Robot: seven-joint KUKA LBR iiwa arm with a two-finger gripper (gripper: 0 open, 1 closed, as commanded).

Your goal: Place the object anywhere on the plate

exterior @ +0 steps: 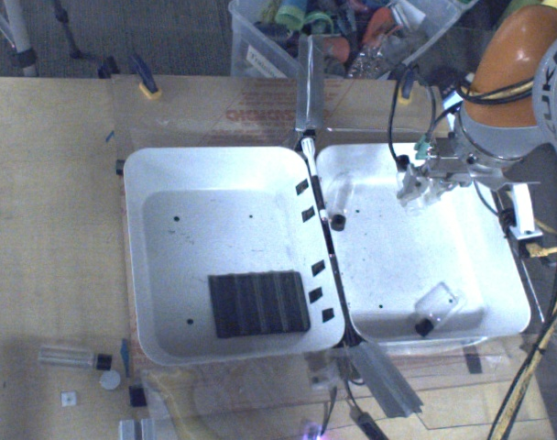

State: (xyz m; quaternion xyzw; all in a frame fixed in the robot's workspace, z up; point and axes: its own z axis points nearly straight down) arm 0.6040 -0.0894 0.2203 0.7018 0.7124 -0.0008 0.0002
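The arm (521,53) is reaching in from the right, its orange band sitting high over the back right corner of the right bin (398,264). Below the band, the grey wrist is pointing down and toward the left, with cables trailing off it. The gripper (414,189) is hanging over the back part of the right bin, near the rear wall and about midway across the bin. It is looking pale and blurred against the white floor, so I cannot tell whether it is open or closed, or whether anything is in it.

Two clear objects with dark ends are lying in the right bin. The far object (336,204) is resting just beside the divider between the bins, left of the gripper and apart from it. The near object (434,305) is lying tilted close to the front wall, well apart from the gripper. Which of them is the task's thing is not showing.

The plate (258,302), a dark ridged rectangle, is lying flat in the left bin (169,246), toward the front and close to the divider. Nothing is resting on it. A row of small black tabs (315,269) is running along the divider.

The bench (49,200) is bearing both bins. Behind them a tub (352,12) of mixed coloured items is standing. A clear tube (72,356) is lying on the bench in front of the left bin.
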